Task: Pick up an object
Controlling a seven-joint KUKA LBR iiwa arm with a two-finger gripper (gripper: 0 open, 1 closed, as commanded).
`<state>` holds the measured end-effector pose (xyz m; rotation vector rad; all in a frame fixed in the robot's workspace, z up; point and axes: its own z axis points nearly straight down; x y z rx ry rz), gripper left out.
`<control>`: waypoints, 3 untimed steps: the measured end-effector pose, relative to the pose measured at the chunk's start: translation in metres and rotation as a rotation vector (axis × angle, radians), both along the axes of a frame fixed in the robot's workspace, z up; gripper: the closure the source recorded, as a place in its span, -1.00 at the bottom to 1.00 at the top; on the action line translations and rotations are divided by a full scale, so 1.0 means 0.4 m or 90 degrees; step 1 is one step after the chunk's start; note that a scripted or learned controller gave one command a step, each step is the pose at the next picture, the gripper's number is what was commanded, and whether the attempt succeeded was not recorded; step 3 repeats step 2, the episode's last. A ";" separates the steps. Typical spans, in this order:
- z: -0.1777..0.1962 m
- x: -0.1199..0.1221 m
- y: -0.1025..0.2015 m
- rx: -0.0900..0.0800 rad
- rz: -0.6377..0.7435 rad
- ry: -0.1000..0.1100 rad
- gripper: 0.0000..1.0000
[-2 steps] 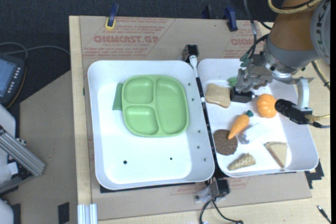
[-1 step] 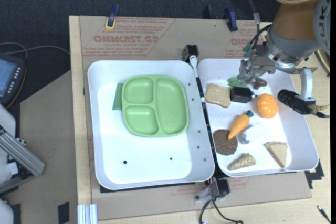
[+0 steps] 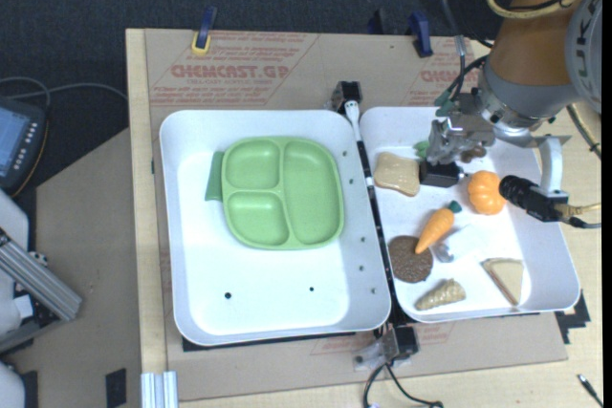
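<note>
My gripper hangs low over the back of the right bin, between a tan bread slice on its left and an orange fruit on its right. A small green item peeks out just behind the gripper, mostly hidden. I see nothing clearly held. Nearer the front lie a carrot, a round brown cookie, a pale cone-shaped piece and a sandwich wedge.
The left bin holds a green divided plate. A raised divider runs between the two bins. The arm's orange band looms over the right bin's back right corner. Cables trail at the bench's front edge.
</note>
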<state>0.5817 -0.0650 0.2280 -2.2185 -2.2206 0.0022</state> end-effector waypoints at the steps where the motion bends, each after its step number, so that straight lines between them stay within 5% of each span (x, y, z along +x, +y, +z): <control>1: 0.013 0.011 -0.033 -0.001 -0.001 -0.003 1.00; 3: 0.016 0.023 -0.024 -0.001 0.000 -0.004 1.00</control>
